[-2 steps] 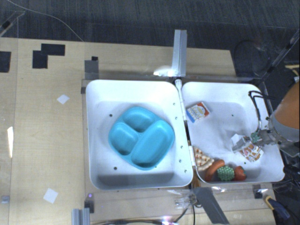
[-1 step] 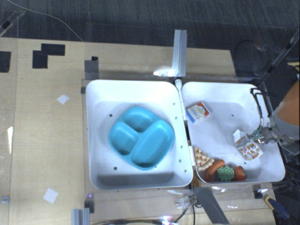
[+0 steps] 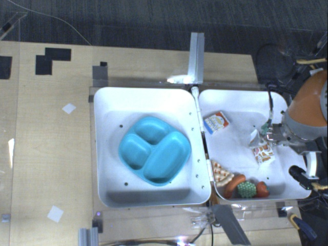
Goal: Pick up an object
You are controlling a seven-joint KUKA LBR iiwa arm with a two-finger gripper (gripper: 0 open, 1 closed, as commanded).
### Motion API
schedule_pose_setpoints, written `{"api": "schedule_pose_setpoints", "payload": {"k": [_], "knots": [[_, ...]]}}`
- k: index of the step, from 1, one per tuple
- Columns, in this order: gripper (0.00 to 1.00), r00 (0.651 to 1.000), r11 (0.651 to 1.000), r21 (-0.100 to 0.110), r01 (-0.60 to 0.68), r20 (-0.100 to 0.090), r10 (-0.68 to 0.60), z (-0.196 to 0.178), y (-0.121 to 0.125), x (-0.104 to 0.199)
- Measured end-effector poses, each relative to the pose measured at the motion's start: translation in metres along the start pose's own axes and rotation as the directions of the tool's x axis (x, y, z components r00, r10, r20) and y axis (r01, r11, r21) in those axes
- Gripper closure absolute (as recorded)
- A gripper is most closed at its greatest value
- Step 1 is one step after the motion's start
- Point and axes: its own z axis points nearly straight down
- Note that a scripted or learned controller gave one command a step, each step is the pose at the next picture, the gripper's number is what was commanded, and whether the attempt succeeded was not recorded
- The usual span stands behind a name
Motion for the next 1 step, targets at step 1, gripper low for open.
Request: {"api": "schedule_pose_setpoints", "payload": {"k": [1], "knots": [[1.00, 0.996, 0.996, 0.021, -0.084, -0.005, 0.084, -0.1007, 0.0347, 0.0332]]}}
